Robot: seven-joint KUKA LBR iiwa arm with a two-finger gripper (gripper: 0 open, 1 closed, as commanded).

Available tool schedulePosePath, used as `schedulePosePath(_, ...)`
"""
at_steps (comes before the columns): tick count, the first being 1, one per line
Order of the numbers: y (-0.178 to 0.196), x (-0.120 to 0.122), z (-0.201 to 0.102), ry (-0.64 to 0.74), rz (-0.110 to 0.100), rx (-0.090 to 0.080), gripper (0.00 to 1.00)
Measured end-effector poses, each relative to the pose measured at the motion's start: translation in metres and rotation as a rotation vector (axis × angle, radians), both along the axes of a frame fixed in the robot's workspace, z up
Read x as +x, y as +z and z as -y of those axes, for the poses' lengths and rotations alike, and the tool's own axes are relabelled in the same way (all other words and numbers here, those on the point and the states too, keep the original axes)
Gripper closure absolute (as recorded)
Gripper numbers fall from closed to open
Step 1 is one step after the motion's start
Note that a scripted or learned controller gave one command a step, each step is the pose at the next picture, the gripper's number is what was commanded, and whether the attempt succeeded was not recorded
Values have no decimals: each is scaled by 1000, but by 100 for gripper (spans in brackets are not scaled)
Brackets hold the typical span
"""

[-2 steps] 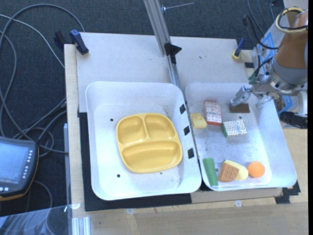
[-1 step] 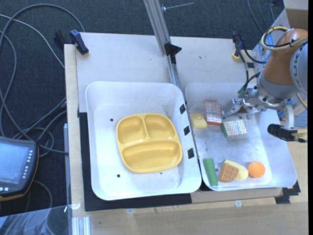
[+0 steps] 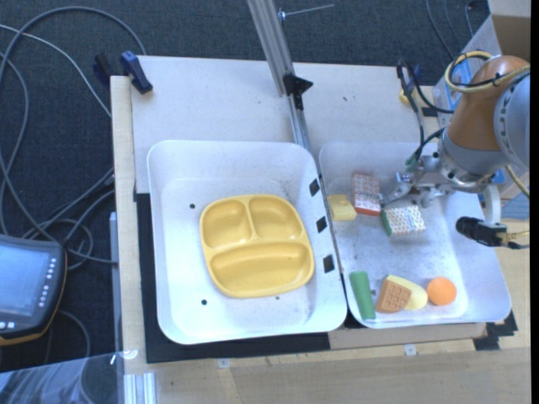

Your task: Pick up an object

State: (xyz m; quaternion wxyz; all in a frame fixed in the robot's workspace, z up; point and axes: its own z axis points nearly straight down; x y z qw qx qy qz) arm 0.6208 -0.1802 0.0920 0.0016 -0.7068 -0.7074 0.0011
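Over the right white bin (image 3: pixel 493 289), the pincer (image 3: pixel 408 194) hangs low; whether it is spread or pinching cannot be told. Just below it lies a small green-and-white checked block (image 3: pixel 404 220), long axis running left-right, the nearest pick. A red-and-white patterned block (image 3: pixel 365 194) sits just left, beside a yellow piece (image 3: pixel 341 208).

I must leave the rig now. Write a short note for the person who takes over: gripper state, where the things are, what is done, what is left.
Gripper: low in the right white bin, at the green-and-white checked block; grasp not confirmed.
Right bin: red-and-white patterned box, small yellow block, green cylinder, waffle-patterned toy, orange ball.
Left white bin: yellow divided plate.
Done: arm has reached the objects.
Left: lift one object clear.
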Motion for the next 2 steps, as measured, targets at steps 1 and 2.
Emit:
schedulePosePath(1,13,1,0,0,4,0,100)
schedulePosePath(2,58,3,-5,1,10,-2,100)
